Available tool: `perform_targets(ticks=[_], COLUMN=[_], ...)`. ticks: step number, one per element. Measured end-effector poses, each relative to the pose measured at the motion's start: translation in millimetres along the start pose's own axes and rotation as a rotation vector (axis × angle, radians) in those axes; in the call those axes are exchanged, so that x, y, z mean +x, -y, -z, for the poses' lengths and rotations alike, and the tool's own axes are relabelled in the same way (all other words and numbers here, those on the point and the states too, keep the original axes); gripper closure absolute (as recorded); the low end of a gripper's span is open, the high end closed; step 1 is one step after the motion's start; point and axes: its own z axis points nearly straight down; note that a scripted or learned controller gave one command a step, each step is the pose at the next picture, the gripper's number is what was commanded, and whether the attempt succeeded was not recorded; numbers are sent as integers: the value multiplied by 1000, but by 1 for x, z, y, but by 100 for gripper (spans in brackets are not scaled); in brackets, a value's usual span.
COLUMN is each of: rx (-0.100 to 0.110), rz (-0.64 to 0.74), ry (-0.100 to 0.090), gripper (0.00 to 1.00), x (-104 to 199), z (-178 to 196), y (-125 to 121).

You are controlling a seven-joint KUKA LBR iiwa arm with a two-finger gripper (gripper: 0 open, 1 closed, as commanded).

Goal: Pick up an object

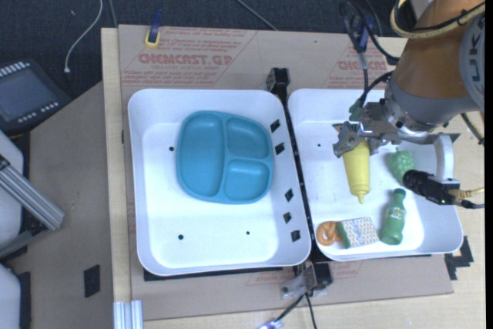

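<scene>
A blue divided plate (226, 157) lies in the left bin (154, 227).

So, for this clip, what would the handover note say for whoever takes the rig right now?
Gripper: low in the right bin, at the top end of the yellow bottle; finger state can't be read from this angle.
Right bin items: yellow bottle, green bottle, small green object, patterned packet, orange ring-shaped item.
Left bin: blue divided plate.
Done: nothing visibly lifted.
Left: secure one object and raise it.
</scene>
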Motion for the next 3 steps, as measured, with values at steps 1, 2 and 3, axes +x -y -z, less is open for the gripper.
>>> perform_targets(ticks=[1, 2, 3], rx=[0, -1, 1], rz=[-2, -1, 0], ry=[1, 1, 0], gripper=[100, 100, 100], x=[43, 87, 143], z=[0, -1, -8], y=[2, 1, 9])
